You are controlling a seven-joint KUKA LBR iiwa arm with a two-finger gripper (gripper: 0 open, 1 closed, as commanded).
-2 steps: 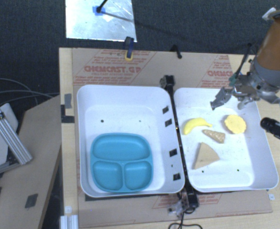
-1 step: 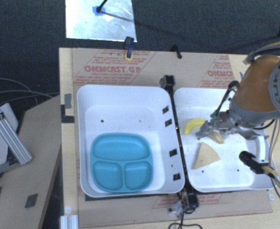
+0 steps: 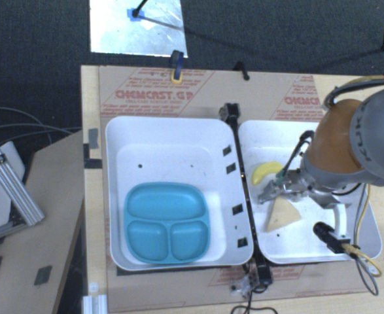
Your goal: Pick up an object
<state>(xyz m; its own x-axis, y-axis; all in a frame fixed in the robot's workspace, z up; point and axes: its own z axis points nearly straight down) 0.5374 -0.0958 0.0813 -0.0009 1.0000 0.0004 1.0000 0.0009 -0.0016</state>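
Note:
In the right bin (image 3: pixel 270 247) lie a yellow banana-shaped piece (image 3: pixel 266 171) and a pale cream wedge (image 3: pixel 281 216). My gripper (image 3: pixel 271 191) hangs low over the bin, between the yellow piece above it and the wedge below it, its metal tip close to both. Nothing shows held in it. The grey arm with its orange band (image 3: pixel 332 139) covers the right part of this bin.
The left bin (image 3: pixel 133 139) holds a blue divided plate (image 3: pixel 167 220) in its front half. A black clip-studded divider (image 3: pixel 239 188) separates the two bins. Cardboard sheeting (image 3: pixel 152 93) lies beneath them, and a metal frame (image 3: pixel 5 188) stands at the left.

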